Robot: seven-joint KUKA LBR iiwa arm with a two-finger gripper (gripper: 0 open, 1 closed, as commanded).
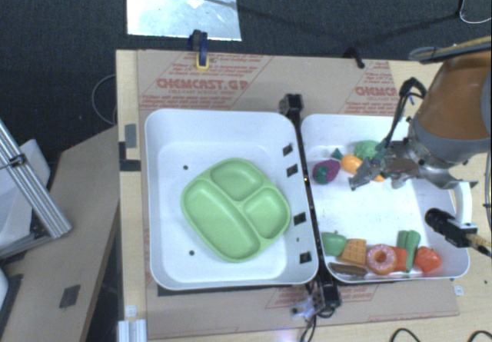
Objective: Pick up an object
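Note:
The right white bin point(361, 214) holds several toy foods. A purple piece point(326, 171), an orange piece point(350, 164) and a green piece point(367, 149) lie near its upper left. Along its front wall sit a green piece point(333, 242), a waffle point(354, 250), a pink donut point(380, 258), a green and orange vegetable point(407, 246) and a red piece point(427, 259). My gripper point(370, 174) hangs low over the upper part of this bin, just right of the orange piece and below the green one. Nothing visibly sits in it.
The left white bin point(165, 179) holds a light green divided plate point(234, 210). A black divider with clips point(300, 179) runs between the bins. The arm's grey and orange wrist point(453, 117) covers the right bin's far right corner. A black part point(450, 227) juts over the right wall.

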